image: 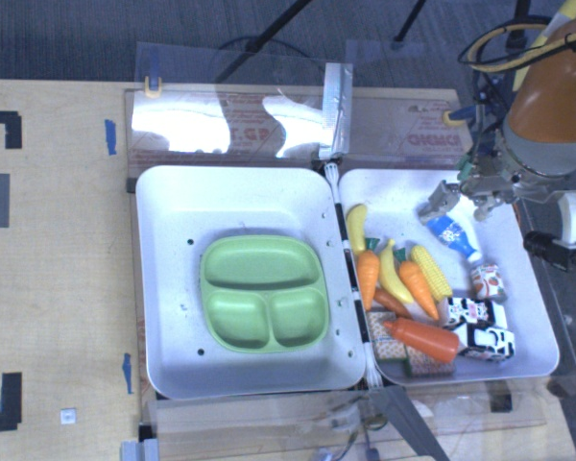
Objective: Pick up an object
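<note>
My gripper [462, 202] hangs over the back of the right bin [542, 353], its two fingers spread apart with nothing between them. Just in front of it lies a blue and white bottle [458, 235] on the bin floor. Toy food fills the rest of that bin: a yellow banana [355, 224], two orange carrots [367, 277] [419, 288], a corn cob [432, 270], a red-orange sausage [422, 337], a small can [487, 280] and a black and white cow-pattern carton [481, 326].
The left bin [163, 219] holds a green divided plate [264, 291]. A metal divider [336, 113] and clear panels stand behind the bins. The arm's orange band [552, 109] rises at the right, with cables near it.
</note>
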### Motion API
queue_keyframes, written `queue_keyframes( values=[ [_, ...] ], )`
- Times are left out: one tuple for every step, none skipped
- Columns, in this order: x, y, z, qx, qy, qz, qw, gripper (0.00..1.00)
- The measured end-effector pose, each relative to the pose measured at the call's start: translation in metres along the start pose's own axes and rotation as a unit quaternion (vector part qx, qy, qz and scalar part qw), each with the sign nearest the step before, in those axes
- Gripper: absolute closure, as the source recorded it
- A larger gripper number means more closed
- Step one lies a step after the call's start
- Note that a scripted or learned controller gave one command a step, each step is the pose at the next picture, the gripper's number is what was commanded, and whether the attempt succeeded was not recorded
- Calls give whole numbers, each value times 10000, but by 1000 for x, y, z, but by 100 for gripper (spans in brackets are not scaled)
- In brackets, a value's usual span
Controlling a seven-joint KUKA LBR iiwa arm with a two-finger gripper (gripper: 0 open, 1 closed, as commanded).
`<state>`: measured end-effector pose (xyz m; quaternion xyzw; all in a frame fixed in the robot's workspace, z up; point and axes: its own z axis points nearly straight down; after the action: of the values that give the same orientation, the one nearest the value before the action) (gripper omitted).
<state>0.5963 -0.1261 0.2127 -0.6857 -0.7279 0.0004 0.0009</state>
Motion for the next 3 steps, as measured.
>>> queue_keyframes(
  values=[
    [-24, -3, 90, 4, 4, 931, 9957, 0],
    [-67, 22, 123, -26, -15, 371, 9993, 0],
    [-85, 26, 125, -31, 51, -969, 9953, 0]
  ],
)
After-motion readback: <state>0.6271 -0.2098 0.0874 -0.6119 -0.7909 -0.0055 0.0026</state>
